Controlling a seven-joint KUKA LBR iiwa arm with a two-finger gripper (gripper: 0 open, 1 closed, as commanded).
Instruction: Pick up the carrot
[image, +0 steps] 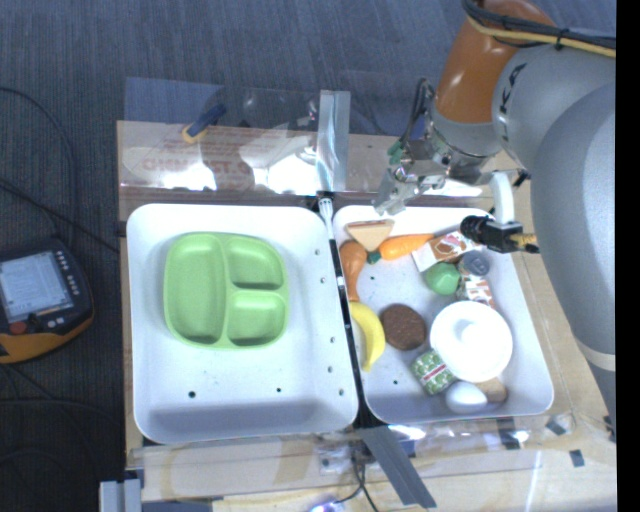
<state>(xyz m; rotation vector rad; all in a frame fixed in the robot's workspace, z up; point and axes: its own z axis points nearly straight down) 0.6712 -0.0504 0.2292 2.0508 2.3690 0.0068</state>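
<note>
The carrot (410, 245), orange with a small green end on its left, lies flat near the back of the right bin (530, 385). A tan wedge-shaped slice (368, 234) touches its left end. My gripper (392, 200) hangs over the right bin's back rim, just above and left of the carrot and right over the tan slice. Nothing shows in its grasp. The grey arm with its orange band (478, 60) comes in from the upper right.
Crowded around the carrot in the right bin are an orange piece (352, 266), a banana (369, 336), a brown cookie (403, 326), a green fruit (441, 278), a white bowl (471, 339) and small packets. The left bin (160, 400) holds a green divided plate (225, 288).
</note>
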